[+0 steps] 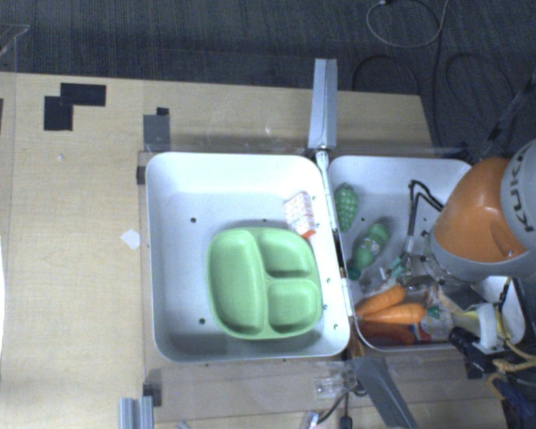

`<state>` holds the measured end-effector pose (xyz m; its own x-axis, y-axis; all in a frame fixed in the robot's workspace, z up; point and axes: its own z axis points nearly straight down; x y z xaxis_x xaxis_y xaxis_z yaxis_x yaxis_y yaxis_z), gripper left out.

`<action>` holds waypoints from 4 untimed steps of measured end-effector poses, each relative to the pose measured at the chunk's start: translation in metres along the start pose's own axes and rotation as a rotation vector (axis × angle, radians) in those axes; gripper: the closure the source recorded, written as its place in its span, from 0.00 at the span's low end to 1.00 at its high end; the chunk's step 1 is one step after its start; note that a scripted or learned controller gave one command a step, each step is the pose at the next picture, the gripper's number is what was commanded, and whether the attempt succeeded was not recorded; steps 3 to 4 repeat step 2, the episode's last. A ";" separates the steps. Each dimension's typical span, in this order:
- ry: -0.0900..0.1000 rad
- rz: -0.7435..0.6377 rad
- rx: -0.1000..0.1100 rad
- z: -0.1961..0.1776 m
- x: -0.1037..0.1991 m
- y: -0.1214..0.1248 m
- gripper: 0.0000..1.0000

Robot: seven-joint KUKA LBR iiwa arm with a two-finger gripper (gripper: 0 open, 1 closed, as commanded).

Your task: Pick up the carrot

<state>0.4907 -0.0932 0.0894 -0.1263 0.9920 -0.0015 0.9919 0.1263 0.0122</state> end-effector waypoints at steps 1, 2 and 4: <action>-0.002 -0.003 -0.010 -0.012 0.001 0.004 1.00; 0.001 0.052 0.007 -0.114 0.042 0.004 1.00; 0.001 0.052 0.007 -0.114 0.042 0.004 1.00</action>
